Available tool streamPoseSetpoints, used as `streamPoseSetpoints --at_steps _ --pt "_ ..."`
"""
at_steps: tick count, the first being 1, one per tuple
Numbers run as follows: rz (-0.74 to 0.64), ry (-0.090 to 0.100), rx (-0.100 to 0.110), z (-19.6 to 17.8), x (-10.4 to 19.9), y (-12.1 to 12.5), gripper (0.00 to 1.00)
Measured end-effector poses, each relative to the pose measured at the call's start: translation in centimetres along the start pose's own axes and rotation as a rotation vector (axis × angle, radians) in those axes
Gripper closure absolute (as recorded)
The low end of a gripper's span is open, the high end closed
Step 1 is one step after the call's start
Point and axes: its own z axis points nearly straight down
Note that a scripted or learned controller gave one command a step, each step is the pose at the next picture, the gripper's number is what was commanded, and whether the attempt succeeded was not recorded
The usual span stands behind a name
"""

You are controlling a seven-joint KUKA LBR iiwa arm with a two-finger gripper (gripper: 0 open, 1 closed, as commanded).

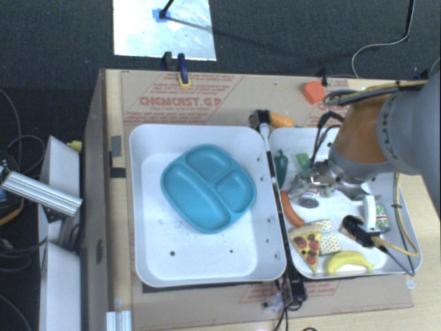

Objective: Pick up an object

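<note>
Pick not yet accomplished: the gripper (311,185) sits low in the right bin (406,234) among toy foods, namely a pizza slice (305,243), banana (349,261) and carrot (292,211), its grasp state indeterminable, nothing visibly lifted.

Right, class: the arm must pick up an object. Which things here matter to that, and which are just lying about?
Belonging to the job:
gripper
right bin
banana
pizza slice
carrot
green pepper

Just lying about:
left bin
blue divided plate
orange block

Glossy blue plastic tray (208,187), matt cardboard bench (207,95)
</note>
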Motion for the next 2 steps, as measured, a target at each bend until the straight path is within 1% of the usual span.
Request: streamPoseSetpoints --at_steps 1,2 --pt "-0.002 0.0 -0.002 -0.1 -2.4 5.5 0.0" --pt "-0.001 0.001 0.0 0.0 -0.6 1.9 0.0"
